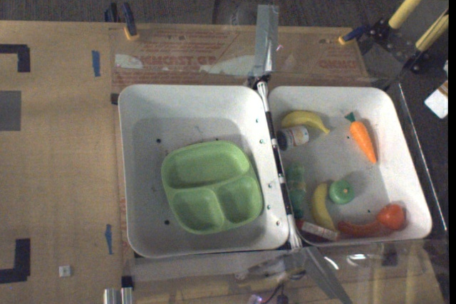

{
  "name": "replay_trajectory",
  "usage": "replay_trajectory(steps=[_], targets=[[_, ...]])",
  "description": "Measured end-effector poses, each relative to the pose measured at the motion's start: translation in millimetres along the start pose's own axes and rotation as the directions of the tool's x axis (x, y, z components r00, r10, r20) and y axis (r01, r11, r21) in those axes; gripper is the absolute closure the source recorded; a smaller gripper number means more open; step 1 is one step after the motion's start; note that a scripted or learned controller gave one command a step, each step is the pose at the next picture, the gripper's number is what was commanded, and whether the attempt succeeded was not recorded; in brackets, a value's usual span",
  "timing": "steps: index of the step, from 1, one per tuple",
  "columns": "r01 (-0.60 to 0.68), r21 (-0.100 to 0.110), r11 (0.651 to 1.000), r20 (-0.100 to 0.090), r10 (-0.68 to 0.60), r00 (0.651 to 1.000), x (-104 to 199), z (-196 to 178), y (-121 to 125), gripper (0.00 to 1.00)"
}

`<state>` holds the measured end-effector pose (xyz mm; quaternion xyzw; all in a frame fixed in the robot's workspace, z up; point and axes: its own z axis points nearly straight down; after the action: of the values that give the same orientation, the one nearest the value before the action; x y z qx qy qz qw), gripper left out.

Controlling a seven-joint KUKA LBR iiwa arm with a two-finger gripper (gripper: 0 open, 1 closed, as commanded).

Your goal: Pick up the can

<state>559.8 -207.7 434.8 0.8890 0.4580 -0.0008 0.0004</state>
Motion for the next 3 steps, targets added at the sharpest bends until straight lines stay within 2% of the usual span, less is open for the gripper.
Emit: replay_trajectory(steps=[1,2,3], targets=[[0.019,0.000,1.000,0.000,-0.019,1.000,63.7,0.0,86.6,1.00],[-0.113,-0.001,0.994,-0.001,0.113,0.994,56.9,-0.3,91.7,1.00],[-0.298,0.002,0.955,0.000,0.298,0.955,57.0,-0.1,87.6,1.00]])
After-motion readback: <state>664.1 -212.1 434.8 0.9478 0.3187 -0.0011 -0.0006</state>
